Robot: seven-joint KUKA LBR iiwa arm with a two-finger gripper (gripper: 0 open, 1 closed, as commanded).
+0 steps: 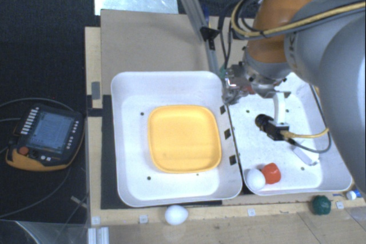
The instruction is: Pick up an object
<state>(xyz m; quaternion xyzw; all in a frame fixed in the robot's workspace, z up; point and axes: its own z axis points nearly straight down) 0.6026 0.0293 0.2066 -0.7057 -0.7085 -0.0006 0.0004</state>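
Note:
A square yellow plate [185, 138] lies flat in the middle of the left bin [128, 180]. In the right bin [306, 177], a white ball [255, 179] and a small orange-red cup [271, 173] sit touching in the front left corner. My gripper [230, 87] hangs at the back left of the right bin, close to the wall between the two bins, well behind the ball and cup. The wrist and arm hide the back of the right bin.
A white egg-like object [176, 215] lies on the bench in front of the left bin. A dark green object [321, 204] rests outside the right bin's front right corner. A teach pendant [44, 139] sits far left, off the bench.

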